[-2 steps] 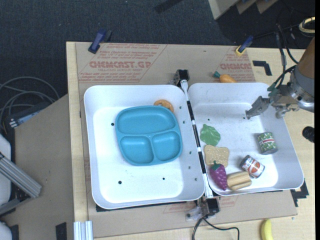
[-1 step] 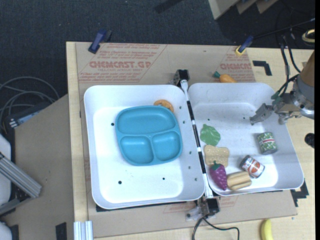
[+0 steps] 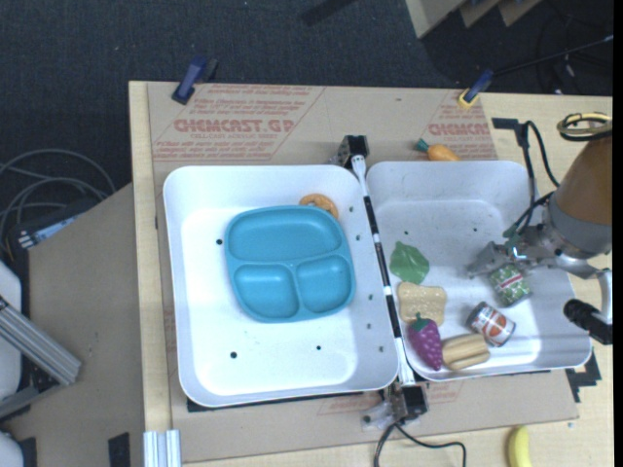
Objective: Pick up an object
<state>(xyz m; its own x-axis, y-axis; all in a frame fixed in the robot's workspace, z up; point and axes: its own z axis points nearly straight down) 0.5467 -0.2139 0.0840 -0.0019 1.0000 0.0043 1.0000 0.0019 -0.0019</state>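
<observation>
The right bin (image 3: 458,188) holds several toy foods: a green leaf (image 3: 409,261), a tan bread slice (image 3: 421,301), purple grapes (image 3: 425,340), a hot dog bun (image 3: 465,351), a red and white can (image 3: 491,323) and a green-labelled can (image 3: 509,283). My gripper (image 3: 506,258) reaches in from the right and hangs low at the bin's right side. It sits just above and against the green-labelled can. Nothing is visibly lifted off the bin floor.
The left bin (image 3: 195,290) carries a blue divided plate (image 3: 290,262) and a small orange ring (image 3: 318,203) at its back edge. A toy carrot (image 3: 440,151) lies behind the right bin and a banana (image 3: 519,446) lies in front. Cables (image 3: 531,159) run along the right side.
</observation>
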